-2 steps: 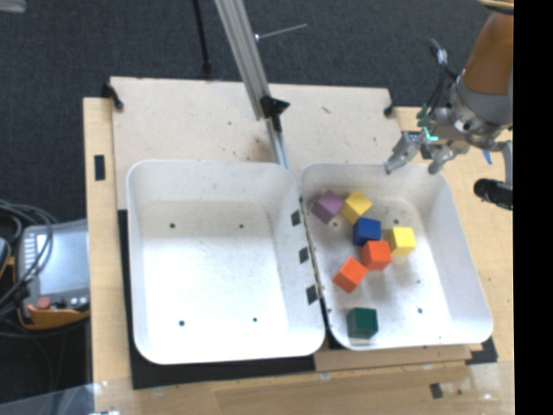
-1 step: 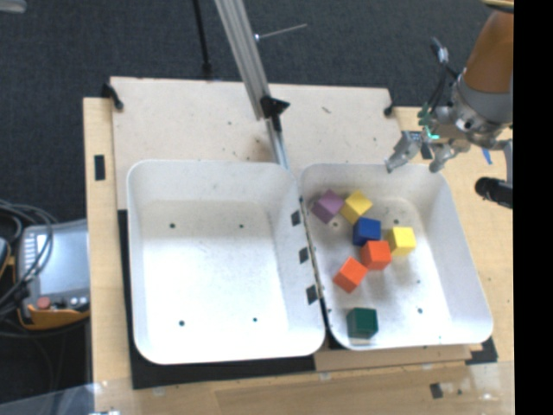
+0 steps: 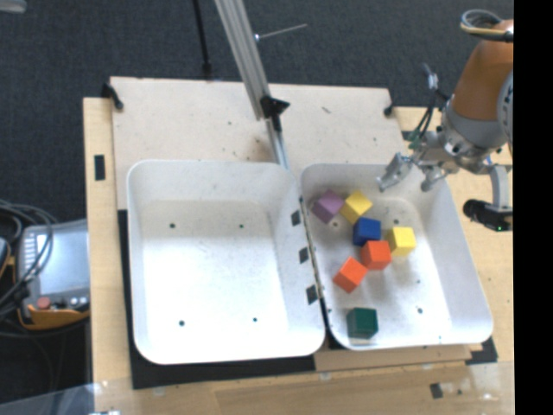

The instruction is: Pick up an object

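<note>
Your metal two-finger gripper (image 3: 409, 174) hangs spread wide, nothing in it, above the smooth white plastic bin (image 3: 458, 258) of matte cubes.

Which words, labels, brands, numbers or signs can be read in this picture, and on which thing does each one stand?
No text can be read in this view.
The blocks in the right bin are plain coloured faces with no marks.
The grey device at the left edge has a screen too blurred to read.
The black tabs between the bins bear no legible print.
</note>
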Controlling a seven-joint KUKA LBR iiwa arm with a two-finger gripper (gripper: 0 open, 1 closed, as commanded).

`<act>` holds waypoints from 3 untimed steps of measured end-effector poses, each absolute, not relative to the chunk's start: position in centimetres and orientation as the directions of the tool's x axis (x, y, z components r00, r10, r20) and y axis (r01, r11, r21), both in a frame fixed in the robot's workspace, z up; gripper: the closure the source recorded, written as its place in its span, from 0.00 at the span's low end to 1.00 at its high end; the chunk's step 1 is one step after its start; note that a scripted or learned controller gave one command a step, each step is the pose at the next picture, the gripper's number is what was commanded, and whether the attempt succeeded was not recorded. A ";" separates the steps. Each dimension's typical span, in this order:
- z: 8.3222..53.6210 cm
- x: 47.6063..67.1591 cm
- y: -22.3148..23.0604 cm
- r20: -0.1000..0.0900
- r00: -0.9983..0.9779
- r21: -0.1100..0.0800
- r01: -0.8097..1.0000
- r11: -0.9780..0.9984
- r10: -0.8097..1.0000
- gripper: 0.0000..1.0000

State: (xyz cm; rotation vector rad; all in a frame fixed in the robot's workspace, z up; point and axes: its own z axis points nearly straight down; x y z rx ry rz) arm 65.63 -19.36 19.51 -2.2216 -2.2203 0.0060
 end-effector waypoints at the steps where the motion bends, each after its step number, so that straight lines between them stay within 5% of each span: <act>1: 15.3 65.3 -19.6 -0.002 0.002 -0.003 1.000 -0.002 1.000 0.00; 2: 12.6 65.8 -19.7 -0.004 0.002 0.016 1.000 -0.002 1.000 0.00; 3: 13.7 65.9 -19.8 -0.004 0.003 0.020 1.000 -0.002 1.000 1.00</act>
